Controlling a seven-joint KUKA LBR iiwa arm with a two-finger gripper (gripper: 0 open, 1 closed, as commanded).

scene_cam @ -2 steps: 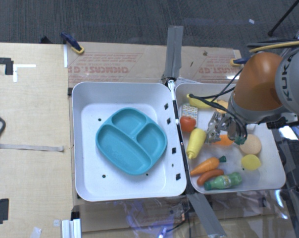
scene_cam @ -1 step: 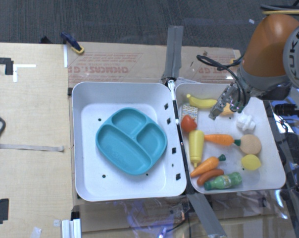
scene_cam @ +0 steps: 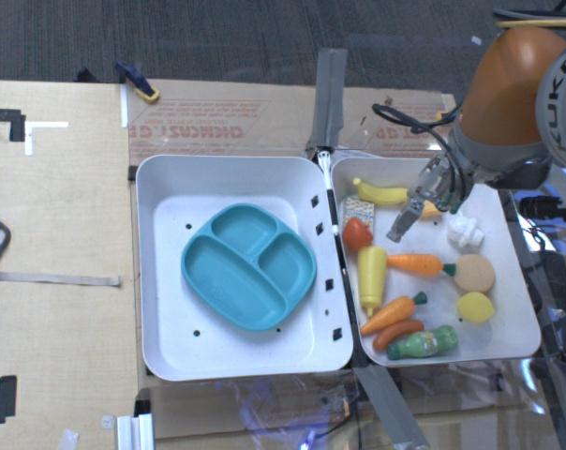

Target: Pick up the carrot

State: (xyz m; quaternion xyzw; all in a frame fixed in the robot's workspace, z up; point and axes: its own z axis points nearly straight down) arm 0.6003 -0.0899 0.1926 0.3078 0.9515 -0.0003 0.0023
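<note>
Hovering over the right bin (scene_cam: pixel 517 251), the gripper (scene_cam: pixel 416 212) is seen with fingers spread and nothing between them. The carrot (scene_cam: pixel 416 264) lies just below, between a yellow bottle (scene_cam: pixel 371 278) and a tan ball (scene_cam: pixel 474 273). A straight descent is advised, fingers straddling the orange body crosswise, clear of the second carrot (scene_cam: pixel 392 313).

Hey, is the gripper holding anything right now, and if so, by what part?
Nothing is held. The gripper hangs open above the right bin, apart from the carrot below it.
</note>
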